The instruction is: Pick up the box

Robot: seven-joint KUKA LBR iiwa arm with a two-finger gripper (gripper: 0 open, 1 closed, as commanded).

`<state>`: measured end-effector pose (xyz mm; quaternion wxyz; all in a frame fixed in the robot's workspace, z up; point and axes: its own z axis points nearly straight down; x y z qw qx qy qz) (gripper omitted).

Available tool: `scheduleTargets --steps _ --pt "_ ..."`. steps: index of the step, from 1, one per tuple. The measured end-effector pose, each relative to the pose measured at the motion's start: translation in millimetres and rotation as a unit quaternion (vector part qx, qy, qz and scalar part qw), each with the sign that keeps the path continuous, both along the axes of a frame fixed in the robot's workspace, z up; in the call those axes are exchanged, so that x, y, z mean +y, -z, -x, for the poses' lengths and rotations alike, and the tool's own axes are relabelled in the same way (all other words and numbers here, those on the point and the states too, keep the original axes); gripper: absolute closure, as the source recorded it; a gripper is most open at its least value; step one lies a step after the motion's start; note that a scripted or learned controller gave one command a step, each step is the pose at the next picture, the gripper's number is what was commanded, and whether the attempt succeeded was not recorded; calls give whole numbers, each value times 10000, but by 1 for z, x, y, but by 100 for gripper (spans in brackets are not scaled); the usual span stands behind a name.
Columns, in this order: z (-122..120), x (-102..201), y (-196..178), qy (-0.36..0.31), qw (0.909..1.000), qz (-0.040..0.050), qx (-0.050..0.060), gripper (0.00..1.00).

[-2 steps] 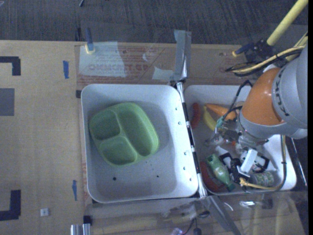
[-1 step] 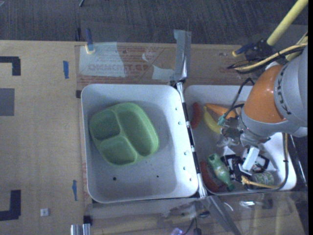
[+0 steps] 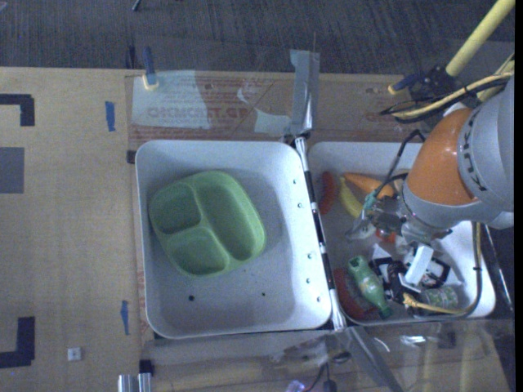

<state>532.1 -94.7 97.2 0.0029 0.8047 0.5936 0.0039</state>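
Observation:
My gripper (image 3: 374,224) is low in the right bin (image 3: 484,300), under the grey and orange wrist, which hides much of the bin's middle. Just above it lies an orange and yellow item (image 3: 361,188), which may be the box; its shape is partly hidden. A red object (image 3: 328,193) lies by the bin's left wall. A green bottle (image 3: 368,283) lies near the front of the bin beside a dark red object (image 3: 346,294). Nothing can be made out between the gripper's tips.
The left bin (image 3: 163,300) holds a green divided plate (image 3: 206,221). A metal divider (image 3: 314,227) separates the two bins. Yellow cables (image 3: 437,305) trail at the right bin's front right corner.

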Motion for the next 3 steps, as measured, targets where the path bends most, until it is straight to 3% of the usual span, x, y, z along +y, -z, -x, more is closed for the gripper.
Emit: scheduleTargets --steps 1,2,3 --pt "9 1 10 776 9970 -26 26 0" --pt "8 -1 0 789 9969 -20 22 100" --pt "8 0 0 787 9969 -23 21 0"
